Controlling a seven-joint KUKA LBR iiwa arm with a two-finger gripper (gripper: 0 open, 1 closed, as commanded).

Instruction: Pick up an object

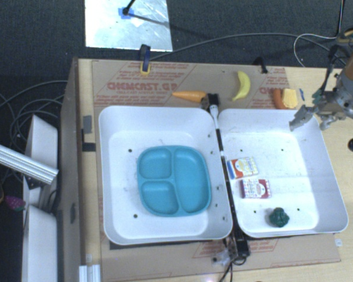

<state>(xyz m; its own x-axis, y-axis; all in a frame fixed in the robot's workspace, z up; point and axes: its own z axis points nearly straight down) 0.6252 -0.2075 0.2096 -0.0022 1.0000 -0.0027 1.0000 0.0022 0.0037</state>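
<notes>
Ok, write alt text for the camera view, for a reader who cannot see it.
Seen from above, the arm's claw hovers over the right bin's far corner; the bin holds two small cartons and a green toy. The left bin holds a blue divided plate.

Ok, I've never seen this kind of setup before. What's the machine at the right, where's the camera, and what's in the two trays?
One fixed camera looks down at a slant. The grey robot arm enters from the right; its gripper hovers over the right bin's far corner, holding nothing visible. That bin holds two small red-and-white cartons and a dark green lump. The left bin holds a blue divided plate. A toy banana and carrot lie behind the bins.
</notes>
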